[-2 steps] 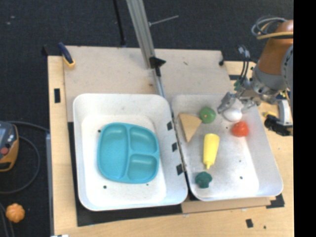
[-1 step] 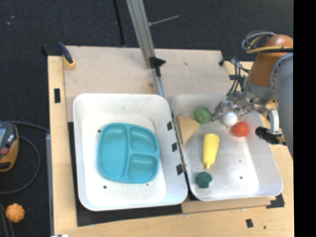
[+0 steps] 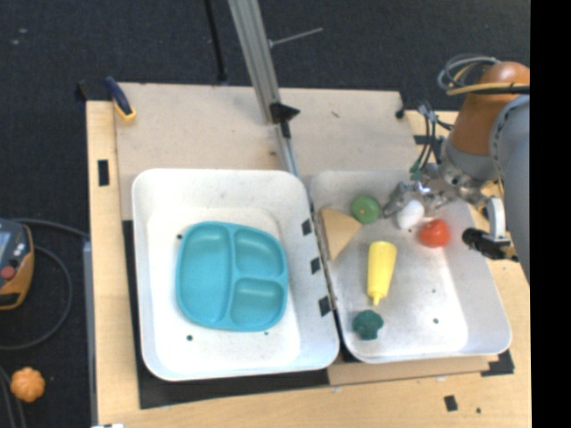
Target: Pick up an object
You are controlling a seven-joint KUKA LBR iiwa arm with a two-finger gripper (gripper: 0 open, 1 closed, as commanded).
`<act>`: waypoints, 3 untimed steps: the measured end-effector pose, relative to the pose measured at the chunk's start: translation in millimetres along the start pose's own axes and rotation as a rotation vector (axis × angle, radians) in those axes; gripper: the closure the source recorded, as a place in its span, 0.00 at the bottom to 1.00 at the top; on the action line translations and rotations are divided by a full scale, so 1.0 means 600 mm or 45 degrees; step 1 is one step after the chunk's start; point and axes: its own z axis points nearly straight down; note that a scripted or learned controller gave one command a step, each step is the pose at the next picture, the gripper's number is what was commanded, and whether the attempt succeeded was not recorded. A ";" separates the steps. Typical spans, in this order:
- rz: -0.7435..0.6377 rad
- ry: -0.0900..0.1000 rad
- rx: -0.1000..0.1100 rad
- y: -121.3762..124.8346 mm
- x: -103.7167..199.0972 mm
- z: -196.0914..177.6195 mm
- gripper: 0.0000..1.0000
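Note:
The right bin holds several small items. A green round fruit lies at its back left beside a tan wedge. A yellow squeeze-bottle shape lies in the middle, with a dark green broccoli piece near the front. A red tomato sits toward the back right, and a small white object is just left of it. My gripper hangs low over the bin's back, right above the white object and between the green fruit and the tomato. Its grip on anything is unclear.
The left bin carries a teal divided plate. A metal post rises behind the bins. A small orange ball lies off the bench at the lower left. The arm's orange band is at the upper right.

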 end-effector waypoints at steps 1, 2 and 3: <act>-0.005 -0.005 -0.004 0.002 -0.002 -0.021 1.00; 0.004 0.001 -0.006 0.010 0.011 -0.110 1.00; 0.003 0.001 -0.007 0.016 0.001 -0.187 1.00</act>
